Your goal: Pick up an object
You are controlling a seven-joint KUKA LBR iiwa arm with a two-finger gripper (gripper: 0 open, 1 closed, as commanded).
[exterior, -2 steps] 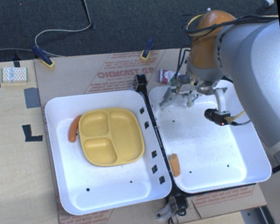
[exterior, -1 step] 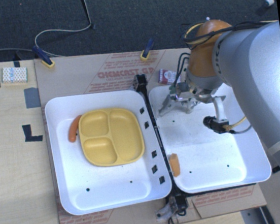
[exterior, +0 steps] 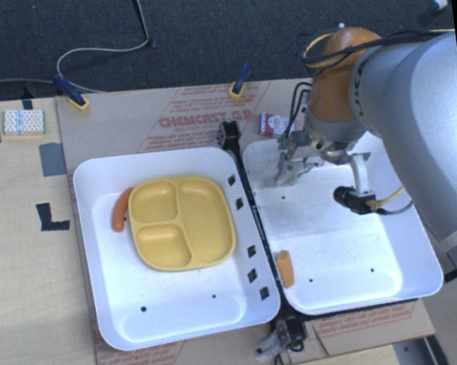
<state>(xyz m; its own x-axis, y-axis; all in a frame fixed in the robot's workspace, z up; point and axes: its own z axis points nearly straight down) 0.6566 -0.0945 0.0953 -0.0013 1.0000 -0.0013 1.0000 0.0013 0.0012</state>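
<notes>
A small orange piece (exterior: 284,268) lies at the right bin's (exterior: 408,279) seven o'clock edge, well apart from the tool (exterior: 287,170), which hangs at that bin's eleven o'clock; its state I cannot tell. In the left bin (exterior: 117,317), a yellow plate (exterior: 182,222) touches a carrot (exterior: 119,210) at its ten o'clock.

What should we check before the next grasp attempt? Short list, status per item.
1. Target present in right bin: ok, small orange piece lies by its left wall.
2. Gripper over target: not ok, it sits near the bin's far left corner, apart from the piece.
3. Fingers open: cannot tell.
4. Nothing held: cannot tell.
5. Left bin items settled: ok, yellow divided plate lies flat, orange sausage-shaped piece against its left edge.
</notes>
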